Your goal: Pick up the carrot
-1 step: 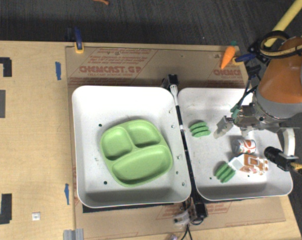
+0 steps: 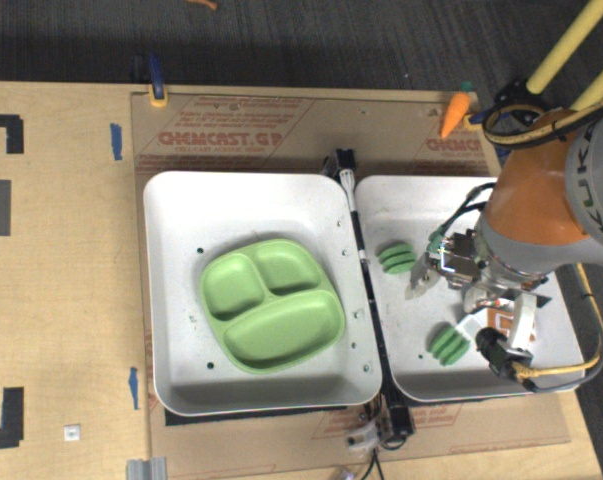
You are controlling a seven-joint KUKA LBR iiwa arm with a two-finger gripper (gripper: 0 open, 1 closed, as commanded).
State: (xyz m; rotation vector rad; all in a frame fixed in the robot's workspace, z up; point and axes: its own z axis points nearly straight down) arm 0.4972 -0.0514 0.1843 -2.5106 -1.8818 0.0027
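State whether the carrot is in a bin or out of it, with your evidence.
Out. The carrot lies on the cardboard beyond the right bin, past its far rim.

Small orange carrot [image 2: 454, 114] with green top, lying outside both bins on the cardboard beyond the right one's far edge. Tilting steeply, green end uppermost and toward the right, narrow tip pointing down-left.

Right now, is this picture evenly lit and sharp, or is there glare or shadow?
Camera view: light is soft and even, with mild sheen on the white left bin; the green divided plate looks sharp; the arm casts a faint shadow across the right bin; the dark floor strip along the top is dim.
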